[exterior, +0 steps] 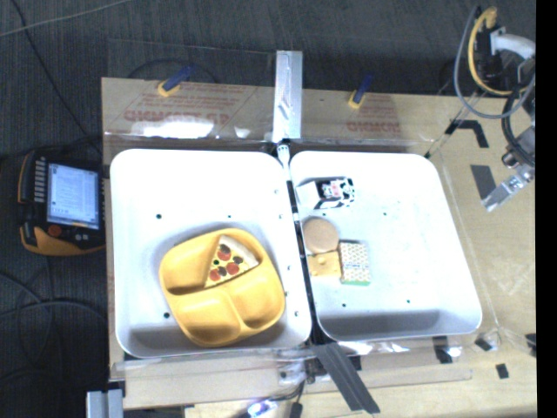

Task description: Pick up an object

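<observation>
Bins of shallow white plastic are seen side by side on a pale wooden table [505, 286], the left bin [139, 198] and the right bin [418, 233] meeting at a central ridge. Parked beyond the right bin's far corner, the grey robot arm [522, 138] is seen with its yellow and black cables, well apart from every object; whether the jaws are apart or together cannot be told from this view.

The largest candidate, a yellow divided plastic plate [224, 286], is shown in the left bin's near half. It is judged stiff, light and smooth, and would best be taken by its raised rim or a divider wall. A toy pizza slice with red dots [231, 259] is lying in the plate's upper compartment, flat and probably rigid, so little edge is offered for a pinch.

In the right bin, close to the ridge, four small items are clustered: a green-patterned rectangular packet [355, 262], just beside a tan square cracker-like piece [325, 266]; a round tan disc [318, 233], touching that piece's far edge; and a small black-and-white toy figure [335, 191], set apart toward the back. The figure is judged the easiest hold, being taller and graspable across its body; the flat pieces are thought likely to slip.
</observation>
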You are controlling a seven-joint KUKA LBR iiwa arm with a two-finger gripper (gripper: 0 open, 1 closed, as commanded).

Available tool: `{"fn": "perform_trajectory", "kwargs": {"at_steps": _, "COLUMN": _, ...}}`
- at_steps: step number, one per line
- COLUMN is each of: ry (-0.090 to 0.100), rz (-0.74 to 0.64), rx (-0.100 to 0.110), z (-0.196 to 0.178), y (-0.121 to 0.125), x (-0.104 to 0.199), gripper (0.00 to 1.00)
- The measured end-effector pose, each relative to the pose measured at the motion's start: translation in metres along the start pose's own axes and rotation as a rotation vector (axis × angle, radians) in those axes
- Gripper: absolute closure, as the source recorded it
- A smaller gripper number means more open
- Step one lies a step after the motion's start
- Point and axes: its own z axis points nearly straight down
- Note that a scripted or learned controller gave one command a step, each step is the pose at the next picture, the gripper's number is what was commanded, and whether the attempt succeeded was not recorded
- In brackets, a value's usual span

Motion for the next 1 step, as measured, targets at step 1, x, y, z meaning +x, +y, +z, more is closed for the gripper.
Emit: {"fn": "perform_trajectory", "kwargs": {"at_steps": 1, "ry": 0.0, "rz": -0.243, "rx": 0.0, "z": -0.0916, "y": -0.0345, "x": 0.0067, "gripper": 1.0}}
